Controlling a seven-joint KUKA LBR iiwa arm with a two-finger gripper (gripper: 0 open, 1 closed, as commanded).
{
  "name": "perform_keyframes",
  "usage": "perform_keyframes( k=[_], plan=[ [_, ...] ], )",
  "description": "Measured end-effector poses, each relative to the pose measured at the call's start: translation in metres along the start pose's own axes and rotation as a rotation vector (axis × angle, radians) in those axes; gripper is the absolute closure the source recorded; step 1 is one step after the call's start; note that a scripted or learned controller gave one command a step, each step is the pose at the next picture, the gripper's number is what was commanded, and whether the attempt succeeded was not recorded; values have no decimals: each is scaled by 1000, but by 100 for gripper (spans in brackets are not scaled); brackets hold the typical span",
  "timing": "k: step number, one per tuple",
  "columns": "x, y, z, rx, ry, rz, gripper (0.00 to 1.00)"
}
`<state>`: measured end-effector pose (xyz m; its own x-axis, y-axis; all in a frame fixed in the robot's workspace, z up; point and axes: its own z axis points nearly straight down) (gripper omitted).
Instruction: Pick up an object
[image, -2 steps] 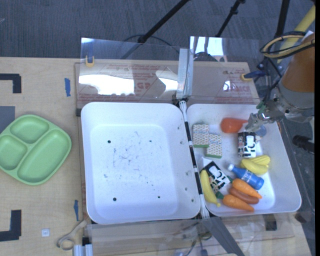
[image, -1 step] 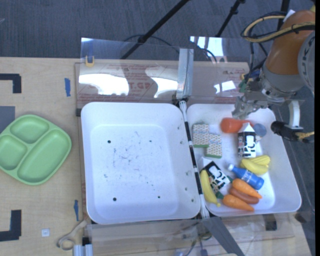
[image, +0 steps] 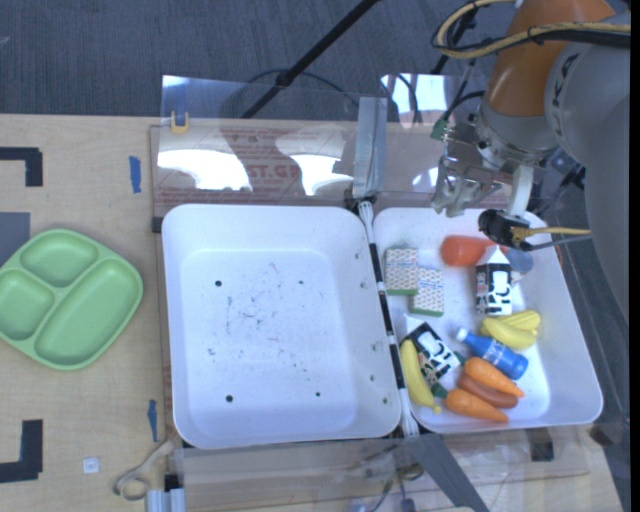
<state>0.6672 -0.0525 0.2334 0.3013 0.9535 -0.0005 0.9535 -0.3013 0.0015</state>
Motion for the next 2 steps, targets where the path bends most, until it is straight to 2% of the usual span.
perform_keyframes(
  k=[1,2],
  plan=[
    [110,-35,-98,1,0,272,100],
    [101,-85,-112,5,-1,295,100]
  ],
)
